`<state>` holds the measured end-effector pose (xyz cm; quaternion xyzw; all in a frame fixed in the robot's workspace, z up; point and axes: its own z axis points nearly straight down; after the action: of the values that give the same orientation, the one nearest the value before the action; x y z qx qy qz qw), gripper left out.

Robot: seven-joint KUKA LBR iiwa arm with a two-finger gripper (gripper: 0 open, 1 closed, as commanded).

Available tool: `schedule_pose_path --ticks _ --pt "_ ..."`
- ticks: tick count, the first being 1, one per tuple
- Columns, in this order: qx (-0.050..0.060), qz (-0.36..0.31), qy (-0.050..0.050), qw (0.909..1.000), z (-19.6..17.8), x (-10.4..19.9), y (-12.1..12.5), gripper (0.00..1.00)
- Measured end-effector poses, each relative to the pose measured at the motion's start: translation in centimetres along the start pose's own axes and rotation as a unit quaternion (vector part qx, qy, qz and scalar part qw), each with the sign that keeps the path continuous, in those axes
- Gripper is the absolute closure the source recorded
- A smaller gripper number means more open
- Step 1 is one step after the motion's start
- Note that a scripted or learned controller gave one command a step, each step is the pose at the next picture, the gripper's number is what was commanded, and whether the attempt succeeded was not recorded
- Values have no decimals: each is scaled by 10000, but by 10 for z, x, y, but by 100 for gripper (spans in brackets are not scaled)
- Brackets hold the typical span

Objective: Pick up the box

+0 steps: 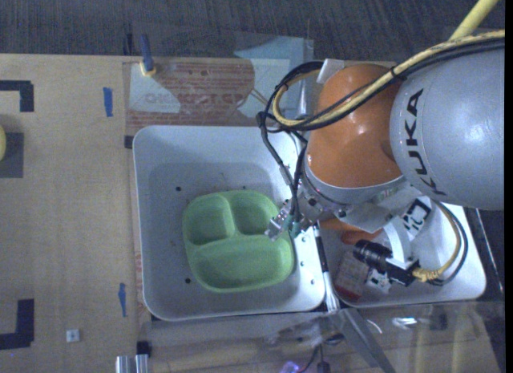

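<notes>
Camera view: fingers [282,223] at green tray [237,241] right rim, frame centre; opening impossible to tell. Box [351,273] lower right, half hidden under arm [377,139]. Should shift right, descend squarely over box.

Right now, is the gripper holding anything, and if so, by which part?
Cannot be told. The gripper sits at the right rim of the green tray in the left bin, with nothing visibly between its fingers.

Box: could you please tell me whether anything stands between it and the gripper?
Yes: the bins' adjoining walls separate the gripper, by the green tray, from the box, which the arm partly covers.
</notes>
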<state>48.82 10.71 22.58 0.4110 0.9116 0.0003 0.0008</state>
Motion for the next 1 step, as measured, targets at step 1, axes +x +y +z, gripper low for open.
schedule_pose_path --ticks 1 --pt "1 1813 -2 9834 -98 -10 76 100"
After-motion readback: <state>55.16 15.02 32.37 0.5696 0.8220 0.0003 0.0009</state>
